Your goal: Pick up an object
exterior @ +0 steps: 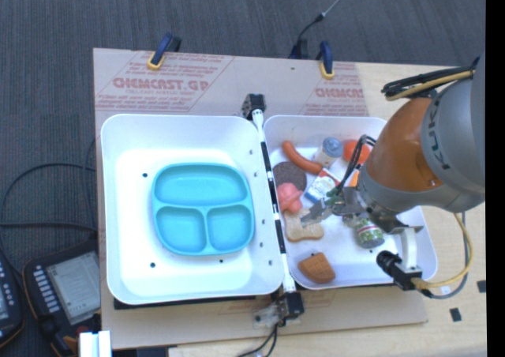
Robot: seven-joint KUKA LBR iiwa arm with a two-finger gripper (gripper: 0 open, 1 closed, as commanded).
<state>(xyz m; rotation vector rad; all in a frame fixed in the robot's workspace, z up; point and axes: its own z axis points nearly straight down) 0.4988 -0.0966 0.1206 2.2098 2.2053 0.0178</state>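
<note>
My gripper (pixel 319 211) hangs low in the right bin (pixel 410 264), at the end of the grey and orange arm (pixel 410 162) that comes in from the right. It is just above a tan bone-shaped biscuit (pixel 304 230) and beside a pink lump (pixel 288 198). A white and blue packet (pixel 319 188) lies right behind it. Further back lie a red sausage (pixel 302 158) and a dark brown disc (pixel 289 174). A brown bun-like piece (pixel 317 268) sits near the bin's front edge. A small greenish jar (pixel 368 234) shows under the wrist.
The left bin (pixel 126 189) holds a light blue divided plate (pixel 203 208). A small blue and grey item (pixel 332 146) and an orange one (pixel 352 155) lie at the back of the right bin, partly covered by the arm. A ridge (pixel 268 189) separates the bins.
</note>
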